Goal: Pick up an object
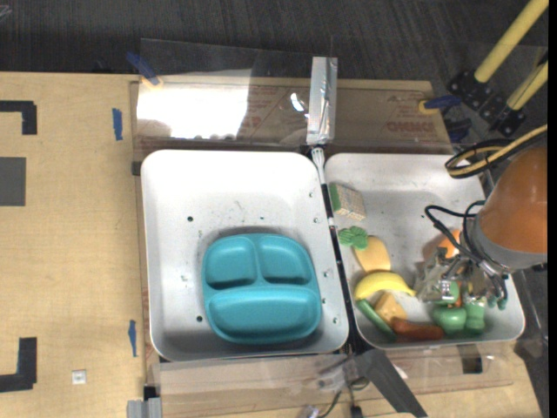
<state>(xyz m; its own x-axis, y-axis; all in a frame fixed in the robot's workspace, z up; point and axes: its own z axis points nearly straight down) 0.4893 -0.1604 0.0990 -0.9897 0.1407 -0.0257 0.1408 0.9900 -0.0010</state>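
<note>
Low in the right bin [409,185], the gripper [448,287] hangs over a cluster of small toy foods near the front right corner; whether it is apart, together or clamped on anything cannot be told, since wires and metal parts blur together there. Just beneath and in front of it lie green pieces [461,319], with a brown sausage-like piece [418,328] beside them at the front wall. To the left sit a yellow banana [383,284] and an orange-yellow piece [372,254], with a small green item [352,236] behind those and a pale block [350,202] farther back near the divider. Above the gripper the arm's orange band [520,203] fills the right edge. The left bin [174,181] holds a teal divided tray [259,287] toward its front. Behind both bins stands a clear plastic sheet [226,103].
</note>
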